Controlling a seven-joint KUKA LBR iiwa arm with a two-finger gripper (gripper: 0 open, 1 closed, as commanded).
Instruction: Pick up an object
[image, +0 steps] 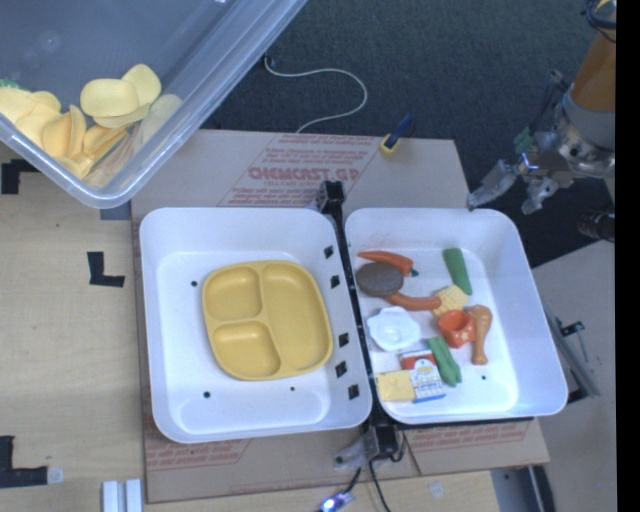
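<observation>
1. The two-finger gripper (508, 184) hangs just past the far right corner of the right-hand shallow white bin (528, 300), fingers splayed wide and nothing between them — a ready pose, by my reading, not a grasp.
2. Below and to its left lies the choice of targets, all in that right bin: a long orange toy carrot (385, 261) touching a flat brown round patty (379, 280), a green toy pepper stick (457, 270) near the far wall, a white fried-egg shape (391, 326) mid-bin.
3. More along the right side: a tan toy drumstick (481, 332) beside a red-orange lump (455, 327), and near the front wall a small printed carton (427, 381) next to a yellow cheese block (395, 386).
4. The left white bin (160, 330) carries 1 yellow 3-compartment plastic tray (268, 319), flat and centred.
5. Judgement: the pick has not begun. The pepper stick sits apart from its neighbours — likely the cleanest grab; the clustered pieces risk a nudge or a double catch.
</observation>
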